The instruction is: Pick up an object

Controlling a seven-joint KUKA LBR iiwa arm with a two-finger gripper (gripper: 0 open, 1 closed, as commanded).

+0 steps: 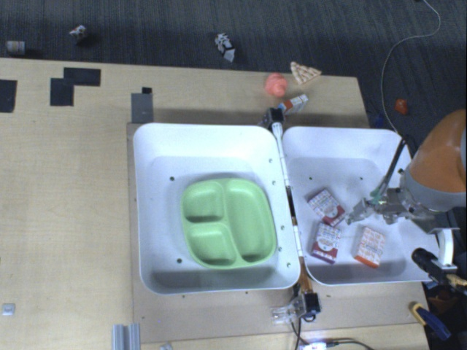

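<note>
Three small flat packets lie in the right bin [343, 146]: a red and white packet [323, 202] near its middle, a second red and white packet [327, 241] toward the front, and an orange and white packet [370, 246] at the front right. My gripper [368, 208] hangs over the bin floor, between the middle packet and the orange one and just above them. Nothing shows in its grasp. The grey wrist [427, 195] and orange band [446, 157] reach in from the right.
The left bin [157, 159] holds a green divided plate [228, 222]. A thin cable [395, 165] slants over the right bin's far corner. Behind the bins lie a pink ball [276, 84], a wedge-shaped toy [305, 72] and a small tube [295, 104].
</note>
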